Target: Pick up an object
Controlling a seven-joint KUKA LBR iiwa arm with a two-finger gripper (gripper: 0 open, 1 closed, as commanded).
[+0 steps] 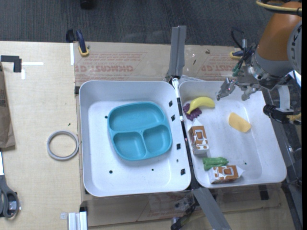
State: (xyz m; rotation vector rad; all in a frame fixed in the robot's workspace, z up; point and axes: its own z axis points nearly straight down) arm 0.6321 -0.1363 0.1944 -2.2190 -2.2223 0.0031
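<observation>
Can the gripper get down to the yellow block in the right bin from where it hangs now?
Probably yes. The gripper hangs open above the bin's back, and the yellow block lies alone on bare floor, nothing over it.

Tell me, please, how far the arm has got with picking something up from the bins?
Nothing looks picked yet. The gripper hangs open over the far end of the right bin with nothing between its fingers. The banana, yellow piece, two small cartons and green item all lie on the bin floor; the blue tray sits in the left bin. Descent, grasp and lift remain.
</observation>
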